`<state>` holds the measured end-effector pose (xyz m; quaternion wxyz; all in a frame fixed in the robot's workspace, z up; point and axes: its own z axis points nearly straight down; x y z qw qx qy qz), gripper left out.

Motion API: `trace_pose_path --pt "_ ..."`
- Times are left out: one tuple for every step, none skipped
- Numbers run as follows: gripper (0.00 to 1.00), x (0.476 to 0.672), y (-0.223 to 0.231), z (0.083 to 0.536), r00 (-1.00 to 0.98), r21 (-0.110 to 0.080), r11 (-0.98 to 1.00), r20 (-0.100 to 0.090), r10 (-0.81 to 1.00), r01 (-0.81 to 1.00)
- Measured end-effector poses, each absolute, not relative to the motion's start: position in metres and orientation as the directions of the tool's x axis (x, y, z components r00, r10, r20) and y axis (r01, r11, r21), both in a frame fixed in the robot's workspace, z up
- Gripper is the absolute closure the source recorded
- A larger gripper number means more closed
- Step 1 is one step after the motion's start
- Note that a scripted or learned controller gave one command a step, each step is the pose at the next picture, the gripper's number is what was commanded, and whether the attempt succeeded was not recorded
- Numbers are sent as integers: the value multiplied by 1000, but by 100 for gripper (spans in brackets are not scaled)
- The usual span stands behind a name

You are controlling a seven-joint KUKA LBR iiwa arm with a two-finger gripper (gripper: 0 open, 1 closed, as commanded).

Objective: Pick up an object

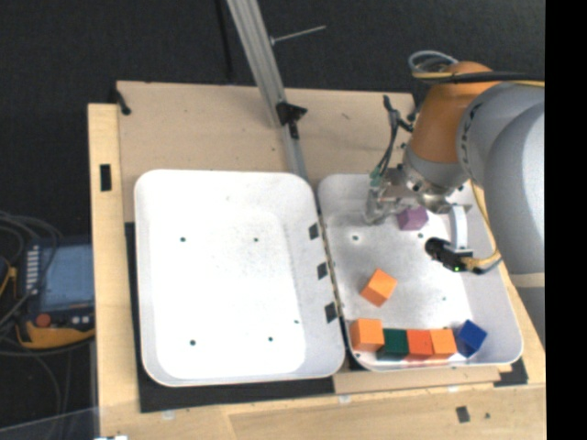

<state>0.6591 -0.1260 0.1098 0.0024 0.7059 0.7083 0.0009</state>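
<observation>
My gripper (385, 200) hangs low over the back of the right bin (353, 218), below the orange-banded wrist. A small purple block (412, 217) lies right beside it on its right, partly under the wrist; whether it is gripped is unclear. An orange cube (378, 286) sits alone mid-bin, tilted. Along the bin's front wall stands a row: an orange block (368, 334), a green block (395, 343), two more orange blocks (420, 343) (443, 341) and a blue cube (470, 336).
The left bin (220, 273) lies beside the right one, their rims touching at the middle. A slanted metal rail (261, 62) rises behind the bins. A cable with a black plug (445, 251) trails from the wrist over the right bin.
</observation>
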Motion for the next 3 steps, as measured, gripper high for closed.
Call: trace_pose_path --pt "100 668 -122 170 -4 8 4 -1 1000 1000" --pt "100 668 -127 216 -3 7 3 -1 1000 1000" --pt "100 675 -132 279 -8 9 8 -2 1000 1000"
